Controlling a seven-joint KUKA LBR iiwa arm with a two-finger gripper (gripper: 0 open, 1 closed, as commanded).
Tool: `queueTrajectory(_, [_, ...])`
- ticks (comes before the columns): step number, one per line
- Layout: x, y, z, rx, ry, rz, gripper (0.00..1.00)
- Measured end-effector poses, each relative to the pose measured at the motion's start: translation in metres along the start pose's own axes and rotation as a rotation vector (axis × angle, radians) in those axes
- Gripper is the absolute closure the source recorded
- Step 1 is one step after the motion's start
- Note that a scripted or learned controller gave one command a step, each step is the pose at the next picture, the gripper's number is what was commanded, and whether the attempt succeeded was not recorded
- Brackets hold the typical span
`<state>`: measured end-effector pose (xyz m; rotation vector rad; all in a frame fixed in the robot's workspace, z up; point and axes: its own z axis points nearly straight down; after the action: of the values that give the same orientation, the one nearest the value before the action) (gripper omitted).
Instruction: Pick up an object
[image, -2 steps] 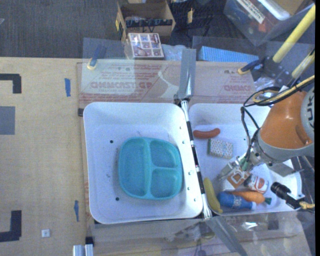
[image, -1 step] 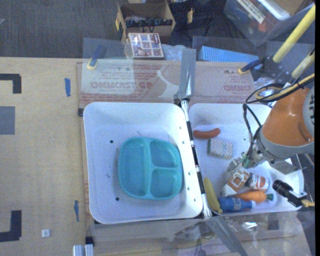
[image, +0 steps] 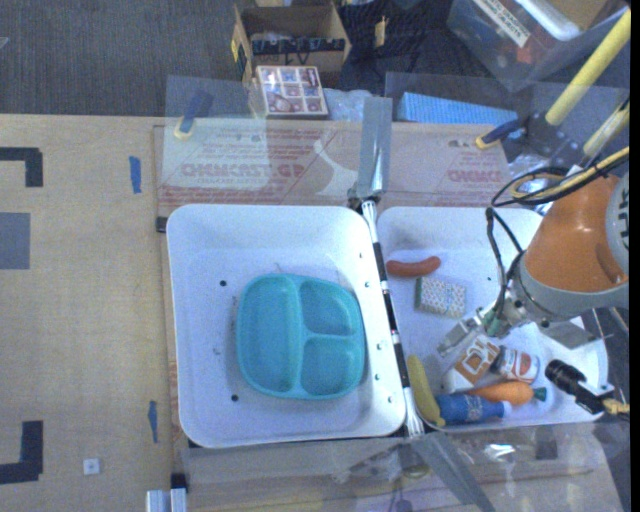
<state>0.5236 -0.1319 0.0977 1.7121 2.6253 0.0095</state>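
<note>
Arm: the grey KUKA arm with its orange band (image: 565, 250) reaches in from the right and hangs over the right bin (image: 455, 225), wrist tipped down toward the bin's near half.
Gripper: the gripper (image: 462, 340) sits low among the objects, just far of the small carton; whether the claw is spread or pressed together I cannot tell, since the tips blur into the clutter beneath.
Likely target: the small orange-and-white carton (image: 478, 360) lies directly under or just beside the claw, in the near middle of the right bin; contact cannot be judged.
Neighbours: a blue bottle (image: 468, 407) lies along the near wall, an orange carrot-like piece (image: 512, 392) touches it on its right, and a yellow banana (image: 424, 390) lies by the divider, left of the bottle.
Further objects: a red sausage (image: 413, 266) lies at the far left of the right bin, with a patterned sponge pad (image: 441, 296) just near of it, both well apart from the claw.
Left bin: the left bin (image: 200, 250) holds a teal divided plate (image: 301, 336), resting flat.
Done: the arm appears placed over a candidate, by my reading.
Left: nothing is seen raised off the bin floor; closing, gripping and lifting are all not yet done.
</note>
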Motion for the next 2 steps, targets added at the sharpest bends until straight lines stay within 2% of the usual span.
queueTrajectory(1, [-0.036, 0.129, 0.013, 0.019, 0.009, -0.238, 0.0])
queueTrajectory(2, [-0.009, 0.093, 0.012, 0.004, 0.001, -0.269, 0.0])
